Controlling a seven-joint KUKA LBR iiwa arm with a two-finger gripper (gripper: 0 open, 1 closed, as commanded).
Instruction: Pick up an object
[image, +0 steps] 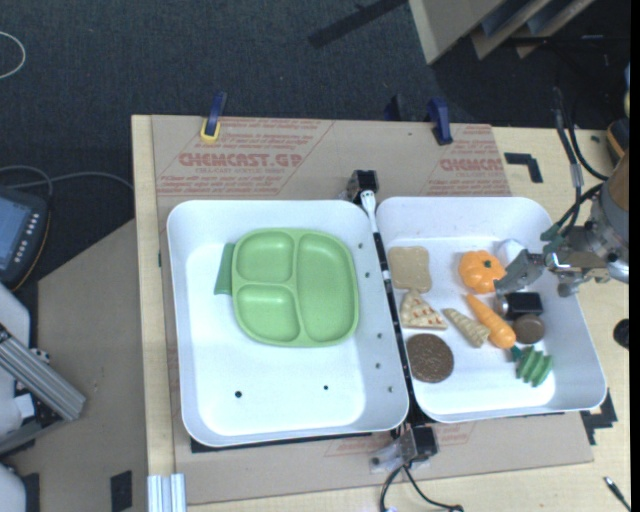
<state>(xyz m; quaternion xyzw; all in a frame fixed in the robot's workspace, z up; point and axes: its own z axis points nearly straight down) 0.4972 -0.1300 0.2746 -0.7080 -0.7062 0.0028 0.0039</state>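
My gripper (522, 288) reaches in from the right and hangs over the right side of the right bin (470, 400). It is just right of an orange fruit (480, 270) and above the upper end of a carrot (493, 321). A small brown round piece (529, 329) lies directly below the gripper. Further left in that bin are a pale cone-shaped piece (465, 327), a pizza slice (423, 314), a slice of bread (410, 267) and a dark brown patty (430, 357). A green vegetable (535, 367) lies at the bin's lower right. I see nothing held in the gripper.
The left bin (290, 400) holds a green divided plate (295, 286) in its upper half. The two bins meet at a raised rim (385, 300). Cables (570, 150) run down to the arm at the right edge.
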